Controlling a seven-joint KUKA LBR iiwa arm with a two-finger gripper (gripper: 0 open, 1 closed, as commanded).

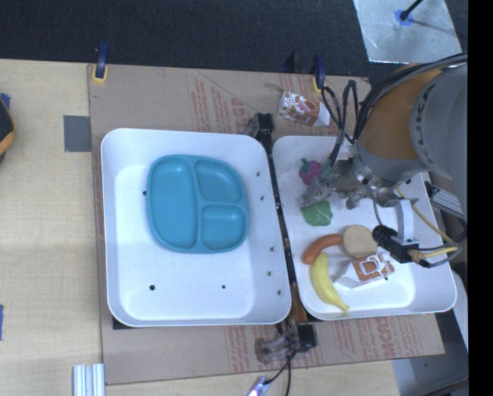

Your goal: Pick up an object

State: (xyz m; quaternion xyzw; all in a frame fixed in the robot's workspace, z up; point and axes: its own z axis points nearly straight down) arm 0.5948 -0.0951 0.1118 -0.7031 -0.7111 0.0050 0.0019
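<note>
Seen from above, a pale wooden tabletop [40,246] carries a sheet of brown cardboard, and on it sit two shallow white bins side by side.

The left white plastic bin [131,295] holds a turquoise plastic plate divided into three compartments [199,203], lying flat near its middle.

The right white plastic bin [432,299] holds a cluster of small toy foods. At its upper left lies a small purple piece [311,170], and just below it a green leafy-looking piece [317,214]. Lower down, an orange sausage-shaped toy [321,246] touches a round tan piece like a biscuit or potato [358,239]. Below these a yellow plastic banana [326,285] curves toward the bin's near edge, just beside a small white and orange printed packet [372,267].

My arm, grey with an orange band, reaches in from the right over this bin. My tool [339,181] is down among the upper items, near the purple and green pieces. Cables and the wrist crowd the view, so I cannot tell how it is set or whether anything is in it.

Judging from this, the task is not visibly done: every object appears to lie in the bin, none lifted. The green piece, closest to my tool, looks soft-edged, low and irregular, so it seems a likely but awkward target. A secure grip and the lift both remain.
</note>
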